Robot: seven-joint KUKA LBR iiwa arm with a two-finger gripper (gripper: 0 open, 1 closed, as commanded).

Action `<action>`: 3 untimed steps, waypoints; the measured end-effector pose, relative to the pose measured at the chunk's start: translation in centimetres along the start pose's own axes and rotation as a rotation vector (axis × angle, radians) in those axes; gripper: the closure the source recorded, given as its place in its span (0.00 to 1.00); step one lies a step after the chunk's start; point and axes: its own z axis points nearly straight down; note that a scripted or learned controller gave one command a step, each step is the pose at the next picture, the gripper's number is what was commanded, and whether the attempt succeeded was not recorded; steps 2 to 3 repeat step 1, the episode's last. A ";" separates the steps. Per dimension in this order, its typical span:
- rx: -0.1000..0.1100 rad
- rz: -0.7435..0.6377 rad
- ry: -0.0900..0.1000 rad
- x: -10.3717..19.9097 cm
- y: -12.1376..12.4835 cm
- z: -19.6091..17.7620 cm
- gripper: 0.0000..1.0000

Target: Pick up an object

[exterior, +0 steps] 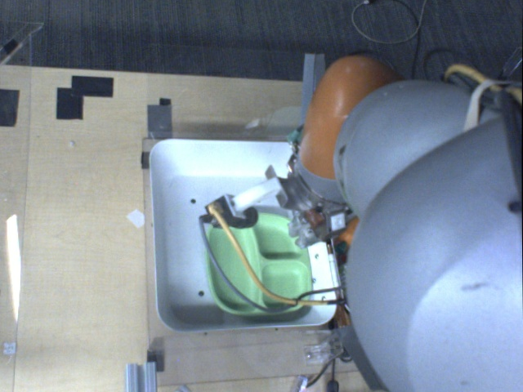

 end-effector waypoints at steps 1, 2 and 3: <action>0.000 0.059 -0.001 -0.6 -2.2 4.1 1.00; 0.000 0.059 -0.001 -0.6 -2.2 4.1 1.00; 0.000 0.059 -0.001 -0.6 -2.2 4.1 1.00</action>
